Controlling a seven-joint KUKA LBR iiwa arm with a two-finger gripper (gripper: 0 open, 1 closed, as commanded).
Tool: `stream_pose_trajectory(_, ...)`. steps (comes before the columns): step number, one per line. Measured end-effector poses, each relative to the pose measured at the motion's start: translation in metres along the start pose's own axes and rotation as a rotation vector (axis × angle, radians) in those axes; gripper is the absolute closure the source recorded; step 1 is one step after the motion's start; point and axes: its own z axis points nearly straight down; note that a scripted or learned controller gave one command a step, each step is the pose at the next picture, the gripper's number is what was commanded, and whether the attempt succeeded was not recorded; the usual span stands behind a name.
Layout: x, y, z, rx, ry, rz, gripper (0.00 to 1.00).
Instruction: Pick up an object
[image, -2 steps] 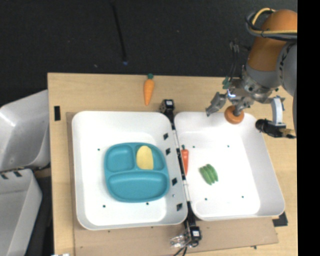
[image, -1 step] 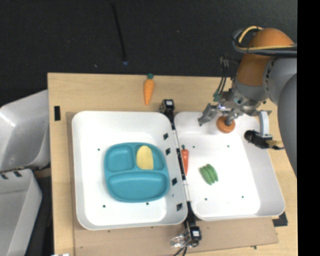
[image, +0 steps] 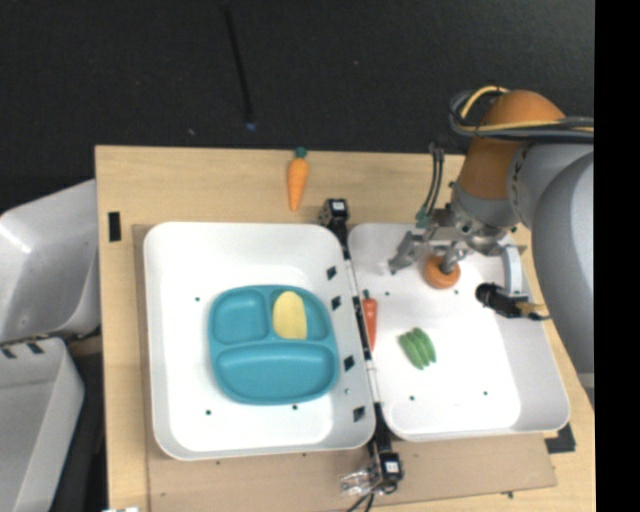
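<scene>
Tool over an orange object in the right bin

The tool (image: 440, 255) hangs from the arm (image: 495, 165), wrist pointing almost straight down, over the orange object (image: 439, 273) near the far side of the right bin (image: 520, 400). Whether it is clenched or released I cannot tell; the view is too coarse. A good grasp likely needs centring on the object before lifting straight up.

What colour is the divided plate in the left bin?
Blue, or turquoise: the divided plate, clearest in the camera view.

One fixed camera looks down at a slant on the surface (image: 200, 185) and both white bins (image: 175, 400).
</scene>
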Motion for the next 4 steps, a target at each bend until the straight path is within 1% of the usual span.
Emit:
stream_pose_trajectory(1, -0.001, 0.001, -0.014, -0.006, -0.002, 0.000, 1.00)
stream_pose_trajectory(2, -0.008, 0.009, -0.071, -0.033, -0.003, -0.005, 1.00)
stream_pose_trajectory(3, -0.012, 0.009, -0.137, -0.033, -0.003, -0.007, 1.00)
stream_pose_trajectory(4, -0.012, 0.009, -0.143, -0.028, -0.003, -0.009, 1.00)
